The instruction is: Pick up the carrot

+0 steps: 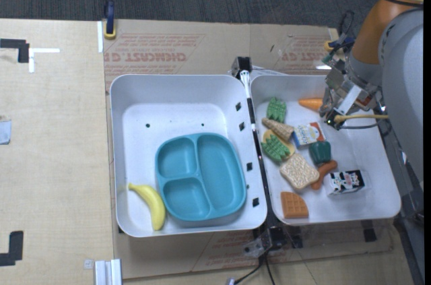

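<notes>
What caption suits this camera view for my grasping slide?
Claw poised beside the carrot in the right bin; banana and blue tray in the left.

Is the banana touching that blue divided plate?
Apart. The camera view shows a thin strip of white bin floor between the banana and the lower left rim of the blue divided plate, though they lie close together in the left bin.

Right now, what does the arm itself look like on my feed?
The arm is bulky, rounded and grey, with an orange band above the wrist. Below the band sits a dark claw assembly with metal parts. Thin cables, one yellow, trail from it; blue fittings show near the wrist.
</notes>
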You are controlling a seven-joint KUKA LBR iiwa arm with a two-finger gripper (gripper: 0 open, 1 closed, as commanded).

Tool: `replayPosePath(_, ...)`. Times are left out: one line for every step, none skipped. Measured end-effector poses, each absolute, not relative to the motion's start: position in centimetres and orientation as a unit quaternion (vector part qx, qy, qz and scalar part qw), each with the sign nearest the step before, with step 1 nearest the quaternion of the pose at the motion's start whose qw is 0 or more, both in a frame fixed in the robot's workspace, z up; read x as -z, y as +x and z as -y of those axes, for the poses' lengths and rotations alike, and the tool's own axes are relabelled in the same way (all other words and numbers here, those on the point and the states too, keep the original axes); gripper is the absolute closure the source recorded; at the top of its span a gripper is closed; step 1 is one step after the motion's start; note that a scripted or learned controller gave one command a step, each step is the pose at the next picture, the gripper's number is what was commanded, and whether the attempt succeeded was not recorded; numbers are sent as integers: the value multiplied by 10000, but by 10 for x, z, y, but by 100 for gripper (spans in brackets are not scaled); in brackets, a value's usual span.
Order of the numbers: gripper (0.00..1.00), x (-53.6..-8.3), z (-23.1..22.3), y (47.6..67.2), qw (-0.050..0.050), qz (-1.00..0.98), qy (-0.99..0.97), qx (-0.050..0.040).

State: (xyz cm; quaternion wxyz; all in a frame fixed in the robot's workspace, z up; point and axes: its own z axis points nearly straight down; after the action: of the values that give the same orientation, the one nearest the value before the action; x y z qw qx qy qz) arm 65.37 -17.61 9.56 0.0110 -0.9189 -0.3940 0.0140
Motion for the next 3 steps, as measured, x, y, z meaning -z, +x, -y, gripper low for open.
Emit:
replayPosePath(0, -93, 180, 647, 163, 3934, -9188, -268)
replayPosePath(0, -88, 195, 646, 270, 3788, -9248, -217)
replayPosePath(0, -88, 187, 643, 288, 3015, -9528, -198)
